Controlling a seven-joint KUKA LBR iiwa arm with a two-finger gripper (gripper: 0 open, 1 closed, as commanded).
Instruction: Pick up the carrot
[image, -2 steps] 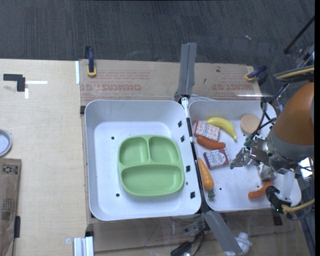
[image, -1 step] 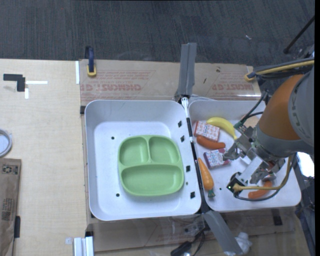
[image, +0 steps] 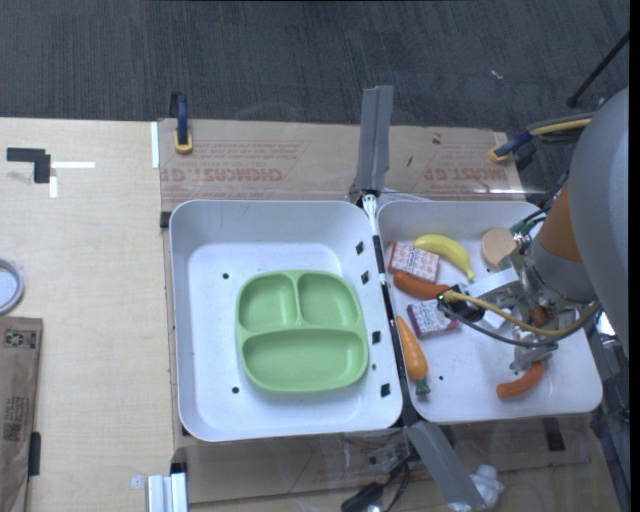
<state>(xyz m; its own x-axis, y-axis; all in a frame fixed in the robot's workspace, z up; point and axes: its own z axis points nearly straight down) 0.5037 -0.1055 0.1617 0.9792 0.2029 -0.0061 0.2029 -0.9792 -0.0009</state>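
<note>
Overhead and at a slant, a pale wooden bench (image: 90, 300) carries two shallow white bins side by side. The grey robot arm (image: 603, 190), with an orange band above its wrist, reaches in from the right and hangs over the right bin (image: 462, 388). The left bin (image: 200, 232) holds a green plate (image: 300, 362) with three compartments, lying flat near its middle. The end effector (image: 528, 340) sits low over the right half of the right bin. It is seen side-on among metal parts and cable, so whether it is open or closed cannot be told, nor whether it touches anything. A yellow banana (image: 445, 250) lies near the back of the right bin, with a round tan piece (image: 497, 246) just to its right. The carrot (image: 411, 350) lies along the left wall of the right bin, orange with a small green tip at its near end, resting on the bin floor and apart from the end effector. An orange-red sausage (image: 520, 381) lies near the front right of the bin, just below the end effector. Another sausage (image: 420, 285) lies behind the carrot, just beside a red and white packet (image: 413, 261). A smaller pinkish packet (image: 432, 318) sits between the carrot and the end effector.
</note>
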